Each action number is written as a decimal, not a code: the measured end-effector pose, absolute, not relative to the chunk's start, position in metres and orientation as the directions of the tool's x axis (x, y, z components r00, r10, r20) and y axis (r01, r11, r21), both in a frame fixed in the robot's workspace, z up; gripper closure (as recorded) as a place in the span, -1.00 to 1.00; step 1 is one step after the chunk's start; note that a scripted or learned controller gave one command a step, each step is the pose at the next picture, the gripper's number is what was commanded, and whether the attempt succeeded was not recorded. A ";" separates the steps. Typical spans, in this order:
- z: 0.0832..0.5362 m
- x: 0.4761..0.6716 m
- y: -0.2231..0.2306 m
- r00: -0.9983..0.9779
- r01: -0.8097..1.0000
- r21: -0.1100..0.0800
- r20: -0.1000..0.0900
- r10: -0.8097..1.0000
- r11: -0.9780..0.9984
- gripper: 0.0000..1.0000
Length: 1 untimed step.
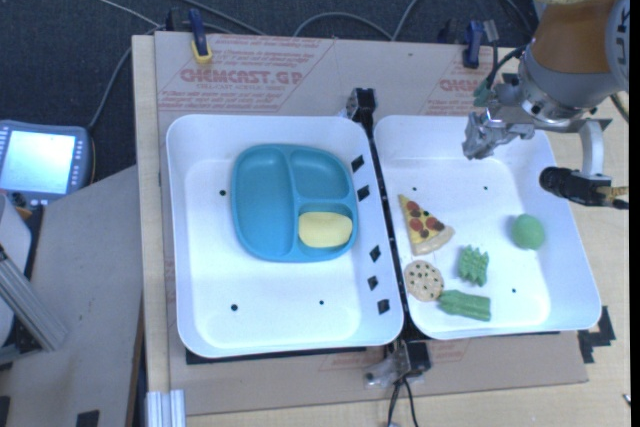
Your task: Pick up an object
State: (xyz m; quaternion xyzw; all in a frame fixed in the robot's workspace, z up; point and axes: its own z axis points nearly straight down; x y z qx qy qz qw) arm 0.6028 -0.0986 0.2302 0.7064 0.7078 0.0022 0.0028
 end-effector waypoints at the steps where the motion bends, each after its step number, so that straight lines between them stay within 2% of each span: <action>1: 0.256 0.604 -0.098 -0.001 1.000 0.004 0.000 1.000 0.001 1.00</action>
